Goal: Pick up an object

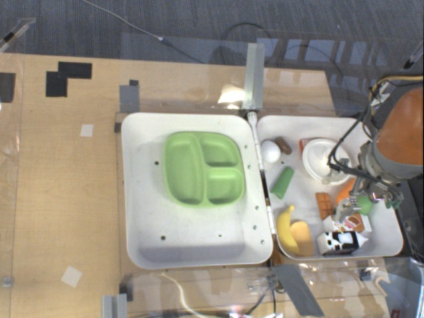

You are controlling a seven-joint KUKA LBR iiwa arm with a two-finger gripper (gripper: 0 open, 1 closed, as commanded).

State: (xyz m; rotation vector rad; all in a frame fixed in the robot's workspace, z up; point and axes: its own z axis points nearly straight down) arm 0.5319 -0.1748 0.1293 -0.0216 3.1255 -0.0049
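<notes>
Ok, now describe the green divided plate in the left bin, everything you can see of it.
The green divided plate is light green, smooth and plastic-looking, a rounded rectangle with a raised rim. Ridges split it into three compartments: one large on the view's left, two smaller stacked on the right. All three hold nothing. It lies flat and right way up on the floor of the left bin, a little above the middle, slightly turned, clear of the walls. Nothing else touches it.

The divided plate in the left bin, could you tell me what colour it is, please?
Light green; the divided plate shows plainly in the camera view.
</notes>
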